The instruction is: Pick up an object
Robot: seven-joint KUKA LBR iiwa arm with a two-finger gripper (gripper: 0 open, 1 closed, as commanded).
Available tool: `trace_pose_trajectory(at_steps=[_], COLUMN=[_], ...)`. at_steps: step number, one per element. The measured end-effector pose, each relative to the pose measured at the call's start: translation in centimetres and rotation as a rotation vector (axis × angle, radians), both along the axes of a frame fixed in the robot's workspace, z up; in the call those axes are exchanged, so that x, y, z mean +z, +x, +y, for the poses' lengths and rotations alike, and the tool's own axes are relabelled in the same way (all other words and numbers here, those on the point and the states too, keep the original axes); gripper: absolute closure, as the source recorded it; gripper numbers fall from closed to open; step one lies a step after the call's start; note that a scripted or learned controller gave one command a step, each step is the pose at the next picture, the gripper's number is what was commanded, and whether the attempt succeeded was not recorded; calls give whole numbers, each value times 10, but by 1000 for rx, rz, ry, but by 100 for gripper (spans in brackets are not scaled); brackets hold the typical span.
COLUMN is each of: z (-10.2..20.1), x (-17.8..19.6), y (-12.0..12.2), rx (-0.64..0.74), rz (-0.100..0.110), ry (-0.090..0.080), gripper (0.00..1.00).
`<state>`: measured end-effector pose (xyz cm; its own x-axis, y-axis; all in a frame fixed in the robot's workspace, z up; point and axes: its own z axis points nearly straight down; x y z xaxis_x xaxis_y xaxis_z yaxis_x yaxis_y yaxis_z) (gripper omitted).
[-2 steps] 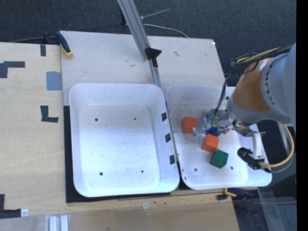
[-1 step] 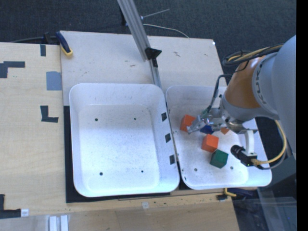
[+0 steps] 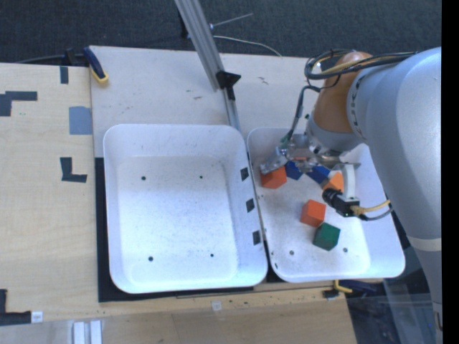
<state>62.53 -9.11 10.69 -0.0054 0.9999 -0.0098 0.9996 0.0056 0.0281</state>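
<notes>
My gripper is down in the right bin, near its upper left corner. An orange block lies right at the gripper's tip, touching or just under it; the view does not show whether it is held. A blue piece sits close beside the gripper. Further right lie another blue piece and a small orange piece, partly hidden by the wrist. An orange cube and a green cube rest apart in the middle of the bin floor.
The left bin stands beside the right one, with their walls meeting at about the picture's middle. A slanted metal rail crosses the bench behind the bins. The grey arm covers the right bin's far right side.
</notes>
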Motion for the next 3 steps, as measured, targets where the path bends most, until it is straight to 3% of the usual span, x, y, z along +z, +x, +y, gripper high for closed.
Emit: trace_pose_trajectory(at_steps=[1,2,3], z=[7,124,75], x=[3,89,86], y=[-6,-6,-15], rx=[5,5,-9], rz=[-12,23,30], ry=[20,13,7], gripper=[100,100,100])
